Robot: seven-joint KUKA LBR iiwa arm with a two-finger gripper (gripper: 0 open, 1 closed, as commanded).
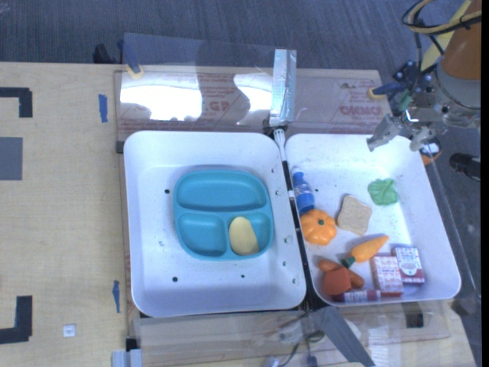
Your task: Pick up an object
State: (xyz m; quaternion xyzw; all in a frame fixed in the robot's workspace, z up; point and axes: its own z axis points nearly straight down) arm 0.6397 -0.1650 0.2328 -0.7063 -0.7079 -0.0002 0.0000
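Objects are sitting in the right bin (435,205), and I am treating any of them as fair game: a green leafy piece (383,191) near the far right edge, a slice of bread (354,215) just beside an orange pumpkin (318,227), a carrot (367,248), two small cartons (397,269) toward the near right corner, a brown-red toy (338,278) at the near edge, and a blue bottle (302,191) lying along the left wall. The left bin (145,228) is carrying a blue divided tray (206,197) with a yellow piece (243,235) in its near right compartment.

I am seeing the fingers (405,132) hovering over the far right corner of the right bin, above its rim, gripping nothing; how far apart they are standing I cannot tell from here.

I am judging the green piece the closest target. The risk I am watching: it is lying low and flat, so the fingers may be closing on air, or striking the bin wall beside it. Among the crowded near-edge items, a descent may be nudging neighbours instead of gripping one.
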